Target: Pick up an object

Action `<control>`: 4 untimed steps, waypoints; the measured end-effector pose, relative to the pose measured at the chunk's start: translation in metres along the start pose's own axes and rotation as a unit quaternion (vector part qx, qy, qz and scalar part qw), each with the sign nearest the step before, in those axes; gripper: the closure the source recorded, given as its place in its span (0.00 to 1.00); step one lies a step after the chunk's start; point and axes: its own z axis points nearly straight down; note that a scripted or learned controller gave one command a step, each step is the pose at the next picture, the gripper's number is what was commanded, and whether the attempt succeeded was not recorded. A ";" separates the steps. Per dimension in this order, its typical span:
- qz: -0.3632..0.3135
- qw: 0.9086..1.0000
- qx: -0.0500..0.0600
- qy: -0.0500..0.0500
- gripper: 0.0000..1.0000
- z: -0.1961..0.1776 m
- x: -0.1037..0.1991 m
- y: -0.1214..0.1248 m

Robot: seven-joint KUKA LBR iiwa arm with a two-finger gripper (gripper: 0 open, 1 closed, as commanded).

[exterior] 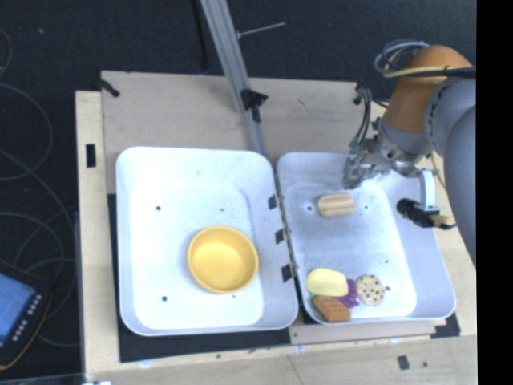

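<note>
Bread-roll-shaped tan object (336,205) lies on its side in the upper middle of the right bin (401,251), clear of the walls and touching nothing else. Just above and to its right hangs the pincer (357,172), apart from the roll and close over the bin's far edge; its tips are small and dark against the arm, so whether they stand apart or together I cannot tell. Nothing shows between them. The grey arm (449,127) with its orange band is cut off at the right side. In the near corner of the same bin huddle a yellow lemon-like piece (327,281), a brown wedge (332,309), a speckled cookie (369,289) and a purple scrap (351,295) half hidden among them. The left bin (160,191) holds a yellow bowl (223,258), upright. Both bins sit on the table (160,111).
</note>
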 end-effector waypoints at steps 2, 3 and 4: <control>-0.003 1.000 -0.002 0.001 1.00 -0.111 -0.003 0.003; -0.004 1.000 0.000 0.002 1.00 -0.129 -0.004 0.004; -0.005 1.000 0.001 0.003 1.00 -0.138 0.046 0.002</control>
